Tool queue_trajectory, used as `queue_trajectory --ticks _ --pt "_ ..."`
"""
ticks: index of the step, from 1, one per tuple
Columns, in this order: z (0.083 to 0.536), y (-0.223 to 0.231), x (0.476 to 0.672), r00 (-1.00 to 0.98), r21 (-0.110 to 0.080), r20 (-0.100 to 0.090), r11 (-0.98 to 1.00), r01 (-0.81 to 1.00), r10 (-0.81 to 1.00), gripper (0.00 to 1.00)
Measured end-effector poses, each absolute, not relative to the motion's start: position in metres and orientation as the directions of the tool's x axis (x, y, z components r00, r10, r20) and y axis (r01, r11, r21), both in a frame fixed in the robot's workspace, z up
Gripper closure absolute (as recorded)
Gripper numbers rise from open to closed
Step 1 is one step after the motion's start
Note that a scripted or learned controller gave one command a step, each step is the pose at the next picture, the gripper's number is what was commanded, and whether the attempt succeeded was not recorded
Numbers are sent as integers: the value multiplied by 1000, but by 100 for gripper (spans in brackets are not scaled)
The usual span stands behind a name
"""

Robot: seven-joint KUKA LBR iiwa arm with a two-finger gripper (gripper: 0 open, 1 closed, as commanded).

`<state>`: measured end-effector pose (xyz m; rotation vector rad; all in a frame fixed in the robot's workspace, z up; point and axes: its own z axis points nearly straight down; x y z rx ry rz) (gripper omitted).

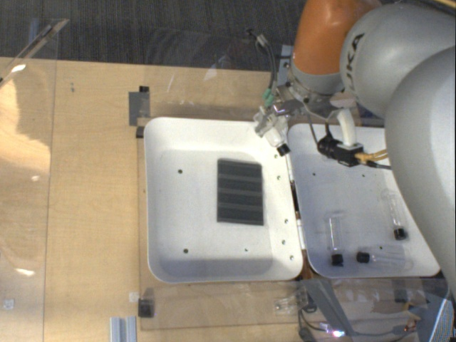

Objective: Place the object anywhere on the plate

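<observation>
A dark grey ribbed plate [240,192] lies flat in the middle of the left white bin [171,212]. My gripper [273,125] hangs over the back right corner of that bin, near the wall between the two bins. It is shut on a clear tube with a black cap [279,142], which slants down and to the right from the fingers, cap lowest. The tube is above and to the right of the plate, apart from it.
The right bin [313,191] holds three more clear tubes with black caps: one [333,239] near the front, one [381,256] along the front wall, one [394,216] at the right. The arm covers that bin's back right.
</observation>
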<state>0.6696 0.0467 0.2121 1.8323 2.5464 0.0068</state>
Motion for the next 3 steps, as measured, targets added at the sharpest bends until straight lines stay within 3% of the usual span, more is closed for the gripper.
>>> queue_trajectory --ticks 1,2,3 --pt "132 123 669 -163 2 1 163 987 987 100" --pt "114 196 669 -131 4 2 131 991 991 100" --pt "92 214 580 -668 16 -5 668 744 744 100"
